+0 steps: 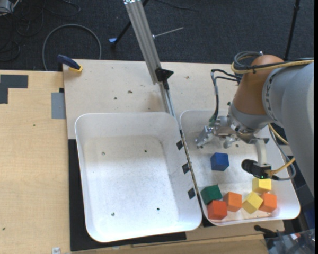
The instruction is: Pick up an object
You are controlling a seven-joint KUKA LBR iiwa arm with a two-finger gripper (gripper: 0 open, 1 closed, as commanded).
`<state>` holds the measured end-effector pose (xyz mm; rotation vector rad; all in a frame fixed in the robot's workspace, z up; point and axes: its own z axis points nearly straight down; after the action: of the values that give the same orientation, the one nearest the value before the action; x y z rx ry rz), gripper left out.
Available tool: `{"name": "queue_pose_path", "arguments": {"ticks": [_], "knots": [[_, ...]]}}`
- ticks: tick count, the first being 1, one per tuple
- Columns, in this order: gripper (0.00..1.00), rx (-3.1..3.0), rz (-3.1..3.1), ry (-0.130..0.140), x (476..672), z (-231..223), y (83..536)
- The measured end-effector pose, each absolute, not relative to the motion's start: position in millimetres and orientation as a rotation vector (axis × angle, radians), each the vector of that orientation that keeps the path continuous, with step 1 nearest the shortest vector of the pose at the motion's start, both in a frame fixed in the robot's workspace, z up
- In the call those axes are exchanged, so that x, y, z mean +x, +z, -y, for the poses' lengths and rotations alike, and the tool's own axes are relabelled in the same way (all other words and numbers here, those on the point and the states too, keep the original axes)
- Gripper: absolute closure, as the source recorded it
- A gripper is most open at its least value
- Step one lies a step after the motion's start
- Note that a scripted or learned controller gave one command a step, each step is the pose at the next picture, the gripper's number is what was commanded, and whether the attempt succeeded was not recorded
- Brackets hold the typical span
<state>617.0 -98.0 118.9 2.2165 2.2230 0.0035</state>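
Blocks lie in the right bin (289,208): a blue block (219,161) alone near the middle, and along the near edge a green block (211,193), a red block (217,209), an orange block (233,200), a yellow block (252,202), another orange block (268,201) and a small yellow block (264,184). The left bin (90,142) sits beside it on the surface (111,89). The arm (275,94) reaches in from the right, bent over the far part of the right bin. Its jaws (218,135) hang just beyond the blue block, holding nothing; how wide they stand I cannot tell.
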Motion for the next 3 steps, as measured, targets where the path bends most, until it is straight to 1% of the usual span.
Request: {"name": "queue_pose_path", "arguments": {"ticks": [1, 2, 3], "knots": [[0.0, 2.229, -2.222, -0.009, 572.7, 130.3, 98.1], [1.0, 2.228, -2.223, -0.006, 574.0, 129.9, 108.5], [1.0, 2.213, -2.23, 0.009, 573.6, 43.7, 194.5]]}}
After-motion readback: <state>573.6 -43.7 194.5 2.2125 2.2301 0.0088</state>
